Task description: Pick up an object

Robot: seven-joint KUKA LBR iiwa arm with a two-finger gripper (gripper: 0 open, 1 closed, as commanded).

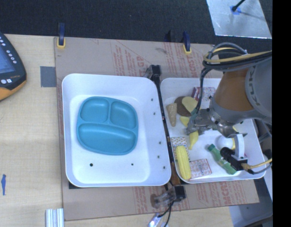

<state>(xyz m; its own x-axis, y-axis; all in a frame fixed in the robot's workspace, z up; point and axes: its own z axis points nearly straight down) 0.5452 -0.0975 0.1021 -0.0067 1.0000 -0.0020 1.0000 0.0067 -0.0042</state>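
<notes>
Directly below fingers [198, 122]: yellow piece [193, 138].

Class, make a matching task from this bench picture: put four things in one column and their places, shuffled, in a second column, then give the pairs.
Things
1. blue divided plastic plate
2. yellow corn cob
3. green marker pen
4. grey handheld control pad with orange edge

Places
A. right bin, near right corner
B. bench, far left
C. left bin
D. right bin, near left corner

Pairs: 1-C, 2-D, 3-A, 4-B
</notes>
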